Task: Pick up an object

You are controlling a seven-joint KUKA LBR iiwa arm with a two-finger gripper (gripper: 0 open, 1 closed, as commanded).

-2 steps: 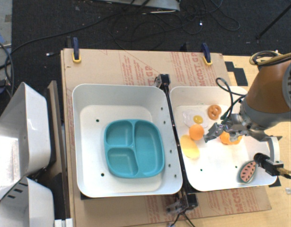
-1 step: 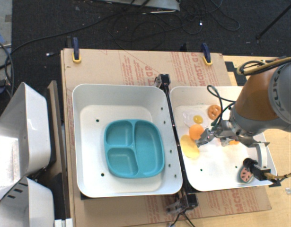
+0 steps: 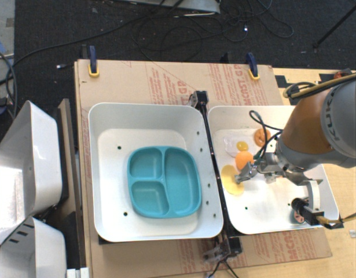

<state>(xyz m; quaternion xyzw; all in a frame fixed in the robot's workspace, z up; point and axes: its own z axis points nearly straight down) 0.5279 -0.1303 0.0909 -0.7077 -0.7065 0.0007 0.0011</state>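
I am hovering my gripper point(image 3: 245, 177) low in the right bin point(image 3: 264, 222), right of centre in the frame; whether it is apart or together I cannot tell. The orange ball point(image 3: 243, 160) is lying just above it, nearly touching, with a yellow disc point(image 3: 230, 180) just to its left. Farther left, a teal divided plate point(image 3: 164, 182) is sitting in the left bin point(image 3: 108, 155).

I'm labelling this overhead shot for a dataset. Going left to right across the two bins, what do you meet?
Left bin → teal divided plate → right bin → yellow flat piece → orange ball → gripper by the ball → grey and orange arm.
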